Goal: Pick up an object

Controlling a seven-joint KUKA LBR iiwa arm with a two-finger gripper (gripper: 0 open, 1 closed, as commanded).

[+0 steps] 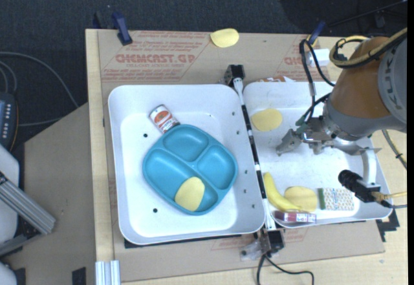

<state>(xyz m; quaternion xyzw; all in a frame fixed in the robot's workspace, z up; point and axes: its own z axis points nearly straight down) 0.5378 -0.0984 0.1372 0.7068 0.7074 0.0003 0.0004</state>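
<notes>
Over the right bin (284, 91), the fingers (291, 142) hang spread and empty, near the yellow disc (266, 119).

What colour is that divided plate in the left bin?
Blue, seen plainly in the camera view: the divided plate.

Red print on the brown board (162, 57) covering the desk reads "CHEMCAST G P", seen upside-down just beyond the left bin (129, 99). More red print runs along the board's far right part, beyond the right bin (284, 91), too small to read.
</notes>
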